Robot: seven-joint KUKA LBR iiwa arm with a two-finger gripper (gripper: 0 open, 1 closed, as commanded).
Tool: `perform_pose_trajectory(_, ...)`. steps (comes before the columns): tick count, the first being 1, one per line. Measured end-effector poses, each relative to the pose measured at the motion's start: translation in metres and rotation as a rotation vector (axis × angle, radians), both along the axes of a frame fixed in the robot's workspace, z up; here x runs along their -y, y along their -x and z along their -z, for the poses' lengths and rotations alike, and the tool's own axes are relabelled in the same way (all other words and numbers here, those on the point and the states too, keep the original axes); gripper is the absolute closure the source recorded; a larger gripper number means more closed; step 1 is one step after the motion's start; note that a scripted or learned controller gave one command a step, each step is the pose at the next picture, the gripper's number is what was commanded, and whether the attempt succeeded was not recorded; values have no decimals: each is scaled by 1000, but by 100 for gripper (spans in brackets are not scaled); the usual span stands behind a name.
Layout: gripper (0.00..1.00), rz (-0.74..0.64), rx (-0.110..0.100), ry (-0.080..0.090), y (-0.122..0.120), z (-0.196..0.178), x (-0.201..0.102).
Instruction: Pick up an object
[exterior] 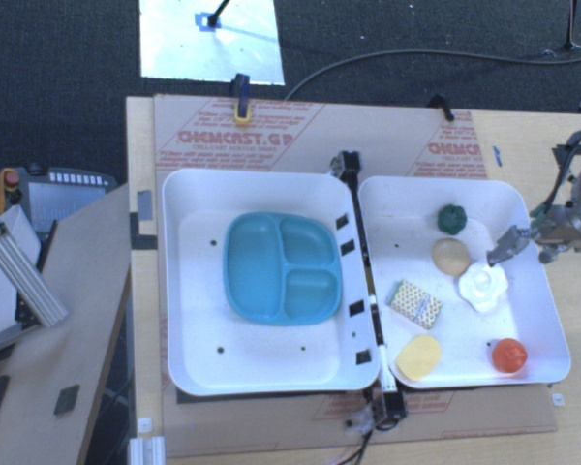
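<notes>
The right bin holds several small objects: a dark green lump, a tan round piece, a white crumpled piece, a patterned packet, a yellow disc and a red-orange ball. My gripper reaches in from the right edge, hanging over the bin's right side just above and right of the white piece. Nothing shows between its fingers.
The left bin holds a blue divided plate. A black divider with clips runs between the bins. Both bins rest on a cardboard sheet on the bench. A grey pendant sits at far left.
</notes>
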State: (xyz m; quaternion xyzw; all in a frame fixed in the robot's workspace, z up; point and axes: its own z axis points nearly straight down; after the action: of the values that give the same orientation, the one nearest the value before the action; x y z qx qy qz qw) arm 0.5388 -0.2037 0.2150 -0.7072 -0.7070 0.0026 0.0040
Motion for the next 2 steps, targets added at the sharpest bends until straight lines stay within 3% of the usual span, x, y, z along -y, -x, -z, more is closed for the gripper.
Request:
perform_pose_trajectory(1, 0, -3, 11, 3, -3, -6, 0)
perform_pose_trajectory(2, 0, -2, 8, 2, -2, 36, -4)
